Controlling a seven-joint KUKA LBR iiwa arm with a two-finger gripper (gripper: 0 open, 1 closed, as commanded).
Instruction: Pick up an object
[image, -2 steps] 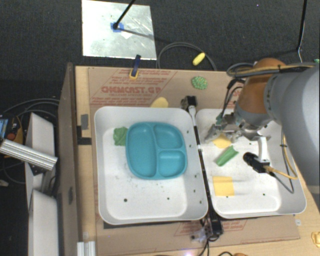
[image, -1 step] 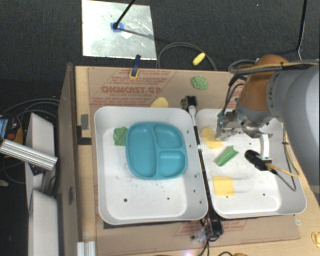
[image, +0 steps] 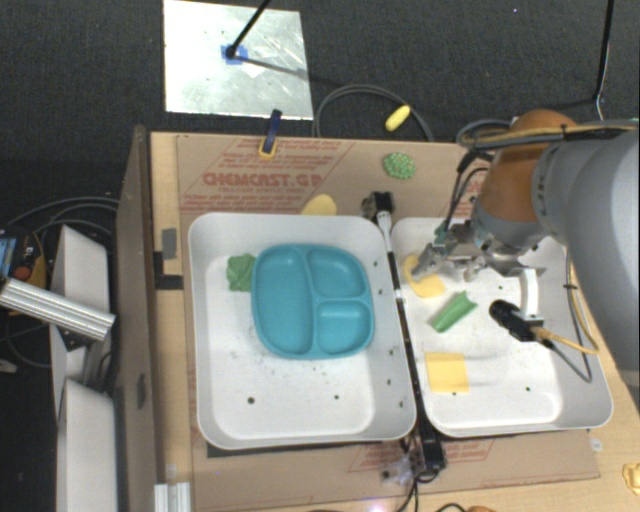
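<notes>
Gripper (image: 432, 262) poised low in the right bin (image: 580, 400), directly above the pale yellow piece (image: 428, 287) by the divider; whether it is wide or narrow cannot be told. Risk, as judged: the piece lies close to the bin wall, so a descent could strike the rim or nudge the piece aside. A green stick (image: 452, 311) lies just beyond the yellow piece and a yellow square (image: 447, 372) farther toward the near edge; the bin's middle offers freer room.
</notes>
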